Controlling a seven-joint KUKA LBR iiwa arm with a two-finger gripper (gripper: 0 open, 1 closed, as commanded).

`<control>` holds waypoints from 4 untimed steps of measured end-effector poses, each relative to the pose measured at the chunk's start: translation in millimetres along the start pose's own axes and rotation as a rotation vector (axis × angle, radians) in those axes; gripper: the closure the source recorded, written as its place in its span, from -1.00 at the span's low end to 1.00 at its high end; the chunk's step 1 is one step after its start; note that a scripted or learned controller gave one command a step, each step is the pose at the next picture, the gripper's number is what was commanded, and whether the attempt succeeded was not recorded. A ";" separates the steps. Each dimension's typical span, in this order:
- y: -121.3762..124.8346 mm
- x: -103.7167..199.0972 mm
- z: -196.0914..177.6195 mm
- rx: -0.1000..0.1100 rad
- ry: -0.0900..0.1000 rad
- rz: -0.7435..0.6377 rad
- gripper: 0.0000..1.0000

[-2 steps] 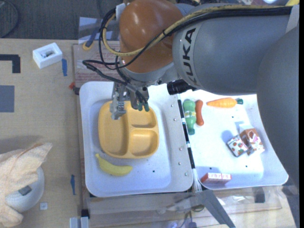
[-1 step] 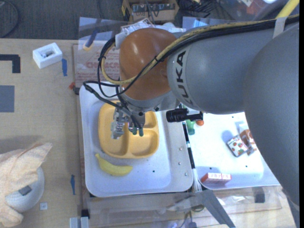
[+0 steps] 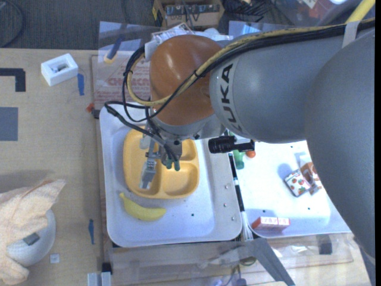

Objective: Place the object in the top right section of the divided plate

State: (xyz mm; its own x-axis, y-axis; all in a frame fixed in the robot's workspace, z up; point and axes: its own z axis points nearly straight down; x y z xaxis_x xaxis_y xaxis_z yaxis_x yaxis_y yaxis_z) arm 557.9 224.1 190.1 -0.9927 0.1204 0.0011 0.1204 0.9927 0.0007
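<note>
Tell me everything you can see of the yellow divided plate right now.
The divided plate is yellow, looks like moulded plastic, with rounded corners and raised ridges splitting it into sections. It lies flat in the left bin, toward its upper middle. The arm's wrist hides its top part, and the gripper hangs over its middle, so the sections there are hard to read. A banana lies just off its lower left edge, close or touching.

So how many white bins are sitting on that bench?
2. The left bin holds the yellow divided plate and a banana; the right bin sits beside it, partly behind the arm.
</note>
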 end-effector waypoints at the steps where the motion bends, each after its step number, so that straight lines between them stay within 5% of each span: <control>1: 5.8 -29.1 -233.1 -0.001 -0.005 -0.263 -1.00; 2: 7.7 -31.3 -242.8 -0.003 -0.010 -0.263 1.00; 3: -3.2 36.0 -79.4 0.001 0.000 0.093 1.00; 4: -3.3 35.9 -79.5 0.001 0.000 0.093 -1.00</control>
State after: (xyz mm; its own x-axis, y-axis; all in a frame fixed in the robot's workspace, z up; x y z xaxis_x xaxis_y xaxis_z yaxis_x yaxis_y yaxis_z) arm 522.0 225.1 269.6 -0.9772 0.2123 0.0008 0.2123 0.9772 0.0000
